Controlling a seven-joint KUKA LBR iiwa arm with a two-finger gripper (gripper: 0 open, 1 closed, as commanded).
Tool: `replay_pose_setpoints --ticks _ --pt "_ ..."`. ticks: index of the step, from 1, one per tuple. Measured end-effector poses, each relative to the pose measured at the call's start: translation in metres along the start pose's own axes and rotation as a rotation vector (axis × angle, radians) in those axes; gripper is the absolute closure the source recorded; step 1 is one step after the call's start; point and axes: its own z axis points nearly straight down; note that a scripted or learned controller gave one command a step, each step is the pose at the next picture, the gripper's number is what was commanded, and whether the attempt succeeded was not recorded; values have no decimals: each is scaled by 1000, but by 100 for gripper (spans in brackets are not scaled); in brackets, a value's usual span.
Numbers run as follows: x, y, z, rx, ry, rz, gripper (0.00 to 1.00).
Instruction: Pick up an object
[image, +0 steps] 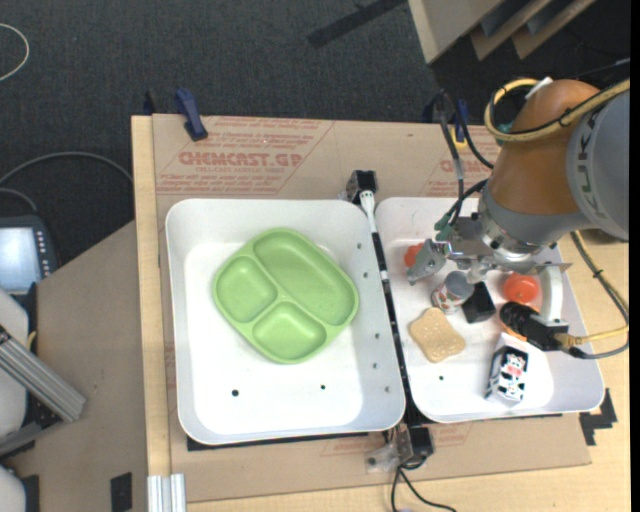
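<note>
Can't tell what state your gripper (470, 292) is in. It's low in the right bin (430, 400), just above the toast-shaped piece (437, 335). Center over that before lifting.

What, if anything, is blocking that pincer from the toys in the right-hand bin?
Nothing visible blocks it. The pincer hangs low in the right bin, right among the small items. The tan toast-shaped piece and the black-and-white cow-patterned carton lie open nearer the front, with nothing over them.
</note>
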Motion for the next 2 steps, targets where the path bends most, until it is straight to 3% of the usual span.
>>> replay_pose_setpoints --ticks 1,2 --pt "56 -53 1 2 2 -5 0" --pt "65 -83 -104 -15 0 -3 0"
